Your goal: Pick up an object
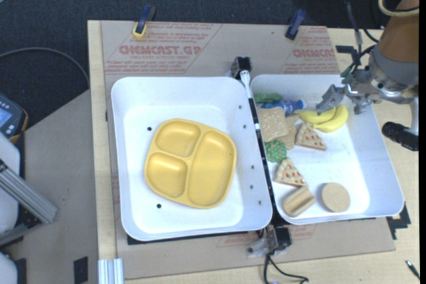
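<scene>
- Nearest the camera lies the front rim of the left bin (193, 231), the left of two shallow white bins side by side on a cardboard-covered bench (100, 143)
- Inside that left bin sits a yellow divided plate (191, 161) with three compartments, roughly at the middle of the bin floor
- Right bin (379, 176) holds the food pieces, mostly along its left side
- At its left wall, from back to front: a green and blue toy (278, 103), a tan cracker square (271, 123), a green piece (275, 149), a red-dotted triangular slice (290, 173) and a tan bread-like roll (297, 200)
- Just right of the roll lies a round tan disc (335, 196)
- A second triangular slice (309, 138) rests just in front of the banana (326, 119), touching or nearly so
- Gripper (343, 100) hangs over the back of the right bin, right above the banana's right end; I cannot tell how its claw is set, nor whether it touches the fruit
- Grey arm with the orange band (403, 36) comes in from the right
</scene>
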### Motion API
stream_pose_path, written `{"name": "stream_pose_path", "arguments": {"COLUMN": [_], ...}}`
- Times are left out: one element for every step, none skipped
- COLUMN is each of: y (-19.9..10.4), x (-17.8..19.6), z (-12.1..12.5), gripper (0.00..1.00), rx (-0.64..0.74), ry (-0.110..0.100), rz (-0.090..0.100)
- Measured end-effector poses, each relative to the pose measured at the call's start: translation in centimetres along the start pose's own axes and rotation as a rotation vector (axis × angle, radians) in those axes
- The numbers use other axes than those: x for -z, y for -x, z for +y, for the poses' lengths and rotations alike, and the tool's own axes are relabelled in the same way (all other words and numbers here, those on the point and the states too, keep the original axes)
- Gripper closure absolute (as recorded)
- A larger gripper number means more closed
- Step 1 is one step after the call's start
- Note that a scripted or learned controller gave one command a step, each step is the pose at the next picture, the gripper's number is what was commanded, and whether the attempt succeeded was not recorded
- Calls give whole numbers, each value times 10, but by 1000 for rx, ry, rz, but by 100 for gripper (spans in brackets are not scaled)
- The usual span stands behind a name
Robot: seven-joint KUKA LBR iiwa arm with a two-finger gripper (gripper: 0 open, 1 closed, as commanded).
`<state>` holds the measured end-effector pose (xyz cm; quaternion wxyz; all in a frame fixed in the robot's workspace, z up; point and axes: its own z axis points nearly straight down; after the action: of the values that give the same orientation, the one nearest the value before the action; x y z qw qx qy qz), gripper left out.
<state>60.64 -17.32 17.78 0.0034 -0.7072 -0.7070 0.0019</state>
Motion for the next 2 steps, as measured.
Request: {"name": "stream_pose_path", "arguments": {"y": [1, 0], "x": [-64, -95], "z": [-1, -1], "gripper": [0, 0], "rx": [0, 1], "ry": [0, 3], "rz": [0, -1]}}
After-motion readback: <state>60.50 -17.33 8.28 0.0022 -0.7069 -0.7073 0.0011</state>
